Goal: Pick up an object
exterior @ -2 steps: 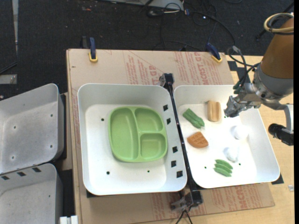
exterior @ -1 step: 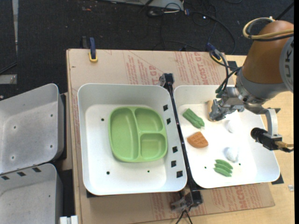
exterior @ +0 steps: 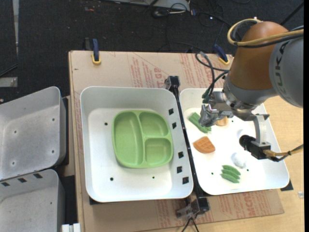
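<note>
Fingers (exterior: pixel 208 114) over green toy (exterior: pixel 198 121), grip unclear

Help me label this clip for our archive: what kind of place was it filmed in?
Most likely a robotics lab or test cell. A grey arm reaches over two white bins clamped to a board, toy food lies in one, and loose cables run across the dark floor.

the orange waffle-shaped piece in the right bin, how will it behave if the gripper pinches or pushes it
The orange waffle-shaped piece looks like a small moulded toy, so probably stiff and light. It lies flat on the right white bin, so it likely will not roll; a push would probably slide it across the smooth floor. Its low profile may make a two-finger pinch from above slip.
</note>
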`<state>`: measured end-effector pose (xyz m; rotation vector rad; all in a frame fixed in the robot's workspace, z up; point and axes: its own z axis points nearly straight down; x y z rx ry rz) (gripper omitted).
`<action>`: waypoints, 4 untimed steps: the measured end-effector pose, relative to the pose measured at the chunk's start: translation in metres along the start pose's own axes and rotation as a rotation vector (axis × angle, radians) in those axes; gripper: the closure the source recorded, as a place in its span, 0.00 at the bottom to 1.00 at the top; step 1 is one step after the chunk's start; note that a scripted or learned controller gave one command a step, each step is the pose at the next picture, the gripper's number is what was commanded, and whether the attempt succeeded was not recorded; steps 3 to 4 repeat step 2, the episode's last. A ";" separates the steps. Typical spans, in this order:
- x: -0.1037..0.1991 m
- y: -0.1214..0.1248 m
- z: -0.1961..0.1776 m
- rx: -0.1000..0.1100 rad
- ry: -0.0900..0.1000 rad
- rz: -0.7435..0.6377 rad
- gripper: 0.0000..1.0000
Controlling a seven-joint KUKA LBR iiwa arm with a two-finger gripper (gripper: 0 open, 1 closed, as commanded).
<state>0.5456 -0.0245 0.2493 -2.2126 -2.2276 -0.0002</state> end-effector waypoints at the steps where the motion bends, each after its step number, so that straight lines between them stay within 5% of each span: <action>1: 0.048 -0.018 0.006 0.002 0.000 -0.001 1.00; 2: 0.103 -0.020 0.001 0.000 0.000 -0.002 1.00; 4: 0.103 -0.020 0.001 0.000 0.000 -0.002 1.00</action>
